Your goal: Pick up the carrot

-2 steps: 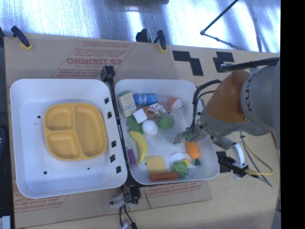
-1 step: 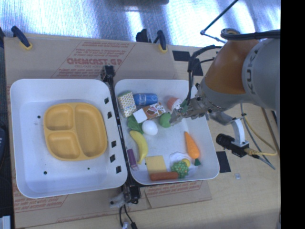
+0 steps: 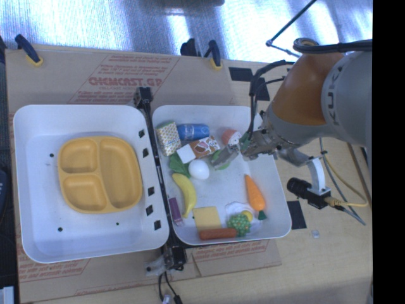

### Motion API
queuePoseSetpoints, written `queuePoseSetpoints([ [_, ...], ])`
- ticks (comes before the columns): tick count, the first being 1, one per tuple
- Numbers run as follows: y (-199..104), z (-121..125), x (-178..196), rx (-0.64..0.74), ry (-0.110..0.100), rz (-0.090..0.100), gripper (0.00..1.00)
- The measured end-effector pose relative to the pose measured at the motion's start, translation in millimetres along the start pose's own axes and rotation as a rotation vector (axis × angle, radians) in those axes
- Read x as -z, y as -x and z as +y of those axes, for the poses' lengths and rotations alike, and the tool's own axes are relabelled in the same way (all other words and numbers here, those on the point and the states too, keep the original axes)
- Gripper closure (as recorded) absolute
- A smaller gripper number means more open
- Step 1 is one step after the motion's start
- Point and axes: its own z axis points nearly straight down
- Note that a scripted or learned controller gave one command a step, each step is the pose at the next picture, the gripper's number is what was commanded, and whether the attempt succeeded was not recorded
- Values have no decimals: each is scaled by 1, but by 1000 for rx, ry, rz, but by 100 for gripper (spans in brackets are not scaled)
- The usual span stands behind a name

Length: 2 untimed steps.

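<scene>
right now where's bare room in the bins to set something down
Left bin: bare floor all around the yellow divided plate, widest below it. Right bin: a small bare patch between the banana and carrot. Its upper part is crowded, with the gripper there; its lower edge is crowded too.

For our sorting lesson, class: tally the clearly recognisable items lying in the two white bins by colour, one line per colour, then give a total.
Yellow: 3, divided plate, banana, cheese block
Orange: 1, carrot
White: 1, egg
Blue: 1, can
Red: 1, sausage
Green: 1, grapes
Total: 8; other small pieces are too unclear to sort.
</scene>
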Motion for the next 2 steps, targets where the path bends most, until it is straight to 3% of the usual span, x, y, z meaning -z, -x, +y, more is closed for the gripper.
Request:
queuePoseSetpoints([
  [1,52,6,-66,478,-1,1,0],
  [2,58,-4,-124,785,0,1,0],
])
